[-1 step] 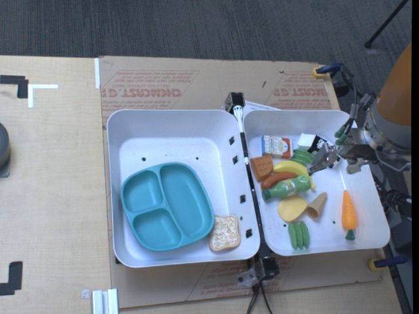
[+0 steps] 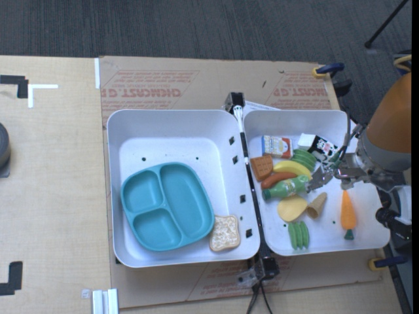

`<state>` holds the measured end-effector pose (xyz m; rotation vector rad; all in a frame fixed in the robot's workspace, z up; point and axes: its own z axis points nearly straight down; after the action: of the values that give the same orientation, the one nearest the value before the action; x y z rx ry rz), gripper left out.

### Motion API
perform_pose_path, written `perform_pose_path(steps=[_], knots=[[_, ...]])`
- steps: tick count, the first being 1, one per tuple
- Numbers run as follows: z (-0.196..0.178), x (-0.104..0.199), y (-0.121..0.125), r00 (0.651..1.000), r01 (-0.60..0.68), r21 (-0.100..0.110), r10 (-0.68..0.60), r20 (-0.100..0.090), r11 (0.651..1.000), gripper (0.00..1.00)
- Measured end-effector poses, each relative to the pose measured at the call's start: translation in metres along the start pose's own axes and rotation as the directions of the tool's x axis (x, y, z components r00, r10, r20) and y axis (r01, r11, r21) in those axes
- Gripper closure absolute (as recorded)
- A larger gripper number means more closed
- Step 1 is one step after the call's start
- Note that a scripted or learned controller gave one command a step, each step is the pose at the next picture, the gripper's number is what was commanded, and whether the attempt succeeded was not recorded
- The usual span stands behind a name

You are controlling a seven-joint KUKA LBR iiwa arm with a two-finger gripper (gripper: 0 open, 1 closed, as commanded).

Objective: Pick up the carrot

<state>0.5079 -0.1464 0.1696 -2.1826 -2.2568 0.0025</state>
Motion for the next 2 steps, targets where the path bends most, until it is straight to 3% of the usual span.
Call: perform_pose_path(steps=[1, 2], knots=[[0.0678, -0.0624, -0.0223, 1.000, -0.023, -0.028, 0.023, 0.001, 0.999, 0.00], [0.0590, -0.0621, -0.0210, 1.000, -0.028, -0.027, 0.028, -0.002, 0.999, 1.00]])
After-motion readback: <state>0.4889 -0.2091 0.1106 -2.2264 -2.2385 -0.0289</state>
